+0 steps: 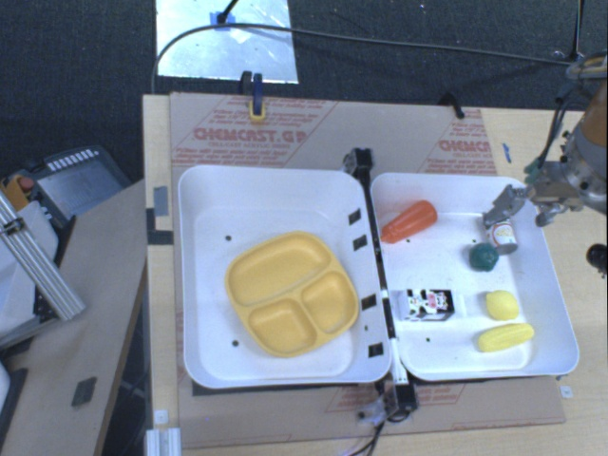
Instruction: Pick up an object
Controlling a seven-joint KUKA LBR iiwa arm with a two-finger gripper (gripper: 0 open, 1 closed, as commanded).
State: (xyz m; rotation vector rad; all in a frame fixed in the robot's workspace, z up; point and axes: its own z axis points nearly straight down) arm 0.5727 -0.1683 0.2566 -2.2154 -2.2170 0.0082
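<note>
The right bin [560, 350] holds an orange carrot [408, 220], a teal ball [484, 256], a small white jar [504, 237], a black-and-white carton [429, 302], a yellow lemon [502, 304] and a long yellow piece [504, 336]. My gripper [524, 209] hangs over the bin's far right corner, just above and to the right of the jar. Its fingers stand apart, open, with nothing between them. The left finger [500, 206] is close over the jar.
The left bin [204, 255] carries a yellow divided plate [290, 293]. A black divider [372, 255] runs between the bins. Cardboard lies under both bins, with a clamp [256, 98] at its far edge. A cable crosses the back.
</note>
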